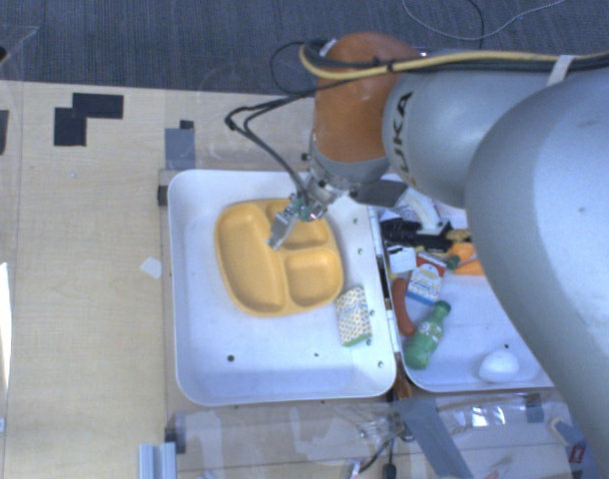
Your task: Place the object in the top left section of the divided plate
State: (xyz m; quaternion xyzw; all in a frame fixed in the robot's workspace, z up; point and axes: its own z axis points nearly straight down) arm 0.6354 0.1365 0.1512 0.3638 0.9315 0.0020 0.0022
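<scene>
A yellow divided plate (253, 267) lies in the left white bin (200, 347), with one long section on its left and two smaller sections on its right. My gripper (287, 226) hangs low over the plate's upper right section, near the middle divider. A small green spot shows at the gripper's wrist end, and I cannot make out any object held there. A patterned pouch (353, 316) lies in the same bin, just off the plate's lower right corner.
The right bin (464, 377) holds a green bottle (427, 332), a red sausage-like piece (400, 309), a small carton (422, 285), an orange item (465, 252), a black item (412, 232) and a white lump (499, 365). The grey arm covers most of that bin.
</scene>
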